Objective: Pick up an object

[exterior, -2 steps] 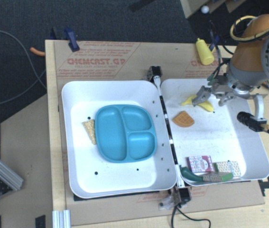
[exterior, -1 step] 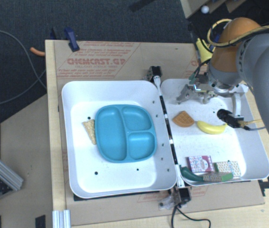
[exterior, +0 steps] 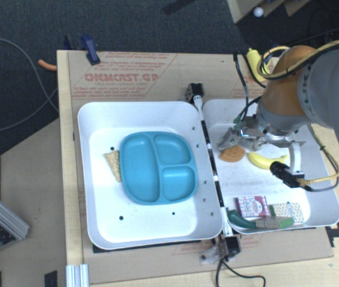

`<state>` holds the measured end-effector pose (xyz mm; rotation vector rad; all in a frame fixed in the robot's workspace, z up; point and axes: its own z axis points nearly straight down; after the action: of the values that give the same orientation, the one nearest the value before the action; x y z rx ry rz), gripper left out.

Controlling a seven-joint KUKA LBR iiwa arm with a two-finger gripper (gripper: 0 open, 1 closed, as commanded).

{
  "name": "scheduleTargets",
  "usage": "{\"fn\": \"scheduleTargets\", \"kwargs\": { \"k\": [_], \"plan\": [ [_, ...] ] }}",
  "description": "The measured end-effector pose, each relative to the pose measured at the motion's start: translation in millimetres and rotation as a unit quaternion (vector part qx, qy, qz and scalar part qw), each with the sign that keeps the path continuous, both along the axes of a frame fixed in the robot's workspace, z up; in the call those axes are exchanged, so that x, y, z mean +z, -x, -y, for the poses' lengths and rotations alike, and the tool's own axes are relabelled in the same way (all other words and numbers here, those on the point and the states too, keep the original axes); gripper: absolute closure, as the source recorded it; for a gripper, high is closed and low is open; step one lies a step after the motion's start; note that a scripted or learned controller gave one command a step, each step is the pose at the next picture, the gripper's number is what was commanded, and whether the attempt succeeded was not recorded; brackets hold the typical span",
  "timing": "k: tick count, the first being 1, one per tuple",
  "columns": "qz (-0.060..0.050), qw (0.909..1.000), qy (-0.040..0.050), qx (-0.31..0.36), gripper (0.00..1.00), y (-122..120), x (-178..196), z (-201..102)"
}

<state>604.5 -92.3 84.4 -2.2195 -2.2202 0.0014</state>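
In the right bin (exterior: 318, 205), a round brown cookie (exterior: 233, 154) lies near the left wall, with a yellow banana (exterior: 263, 159) just to its right. My gripper (exterior: 234, 138) hangs right above the cookie's upper edge, open, with nothing held between its fingers. The grey arm with its orange band (exterior: 289, 85) comes in from the upper right and hides the bin's back part. At the bin's front lie a pink box (exterior: 252, 206), a pale patterned packet (exterior: 289, 211) and a dark green item (exterior: 248, 222).
The left bin (exterior: 97, 214) holds a blue divided plate (exterior: 157, 166) and a tan cracker (exterior: 113, 162) tucked at the plate's left edge. A black cable (exterior: 295, 178) runs from the wrist over the right bin. The divider between bins sits close to the cookie's left.
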Motion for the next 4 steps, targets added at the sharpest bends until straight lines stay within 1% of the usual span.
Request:
{"fn": "scheduleTargets", "kwargs": {
  "k": [1, 2, 3, 4],
  "plan": [
    [0.001, 1.0, 0.0004, 0.0, 0.0, -4.2, 0.2, 2.6],
    [0.0, 1.0, -0.0001, 0.0, 0.0, 5.2, 0.4, 5.1],
    [0.002, 1.0, 0.0009, 0.0, 0.0, -36.5, 25.4, 4.6],
    [0.0, 1.0, 0.0003, 0.0, 0.0, 5.7, -0.3, 10.8]
  ]
}}
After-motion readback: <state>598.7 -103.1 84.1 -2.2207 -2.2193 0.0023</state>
